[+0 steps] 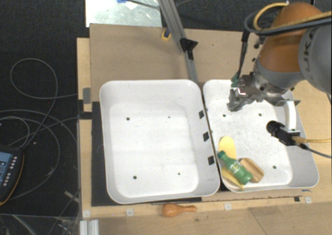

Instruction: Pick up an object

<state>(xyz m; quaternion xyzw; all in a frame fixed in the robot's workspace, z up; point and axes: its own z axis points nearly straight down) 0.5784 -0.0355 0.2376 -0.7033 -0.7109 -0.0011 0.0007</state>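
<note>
Claw [236, 100] hangs over the far end of the right bin [306, 174]; can't tell its state from this slant. Nothing seen in it. Targets are heaped in the bin's near-left corner: green bottle [234, 166] lying across a yellow banana-shaped piece [228, 148], tan block [252, 168] touching beside. Bottle looks light, rigid, slick plastic, likely to roll; best taken across its body mid-length. Left bin [111, 140] alongside.

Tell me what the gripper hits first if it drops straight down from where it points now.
Probably bare floor of the right bin. The gripper points down over its upper part, well clear of the green bottle and yellow piece. Depth is uncertain.
</note>
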